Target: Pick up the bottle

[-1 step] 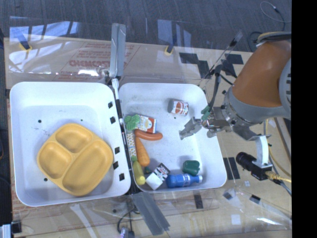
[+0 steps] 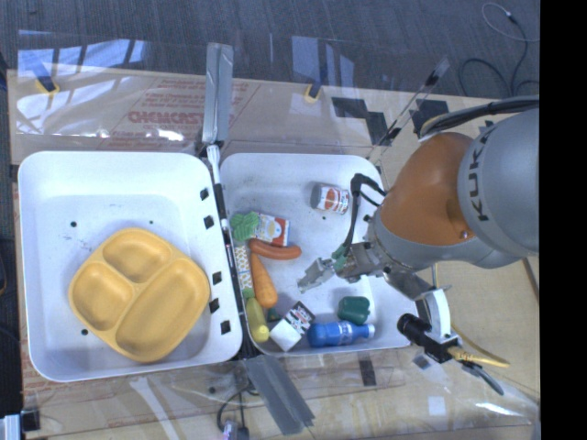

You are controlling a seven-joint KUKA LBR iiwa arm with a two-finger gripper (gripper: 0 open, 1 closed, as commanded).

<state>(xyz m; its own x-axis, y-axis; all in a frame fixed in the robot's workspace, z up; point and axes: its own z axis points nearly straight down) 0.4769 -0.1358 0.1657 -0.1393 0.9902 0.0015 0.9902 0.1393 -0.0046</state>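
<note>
This is a robotics lab set up for testing. A grey KUKA arm (image 2: 477, 200) with an orange band reaches in from 3 o'clock over a tabletop (image 2: 119, 108) that carries two shallow white bins side by side, the left bin (image 2: 37, 246) and the right bin (image 2: 275, 168), with clear plastic sheeting taped down around them. Loose black cables (image 2: 495, 62) trail over grey carpet (image 2: 275, 7) at 1 o'clock, and the right bin holds toy groceries, such as a plastic carrot (image 2: 263, 282) and a small can (image 2: 331, 199), while a yellow divided plate (image 2: 138, 293) lies in the left one.
</note>
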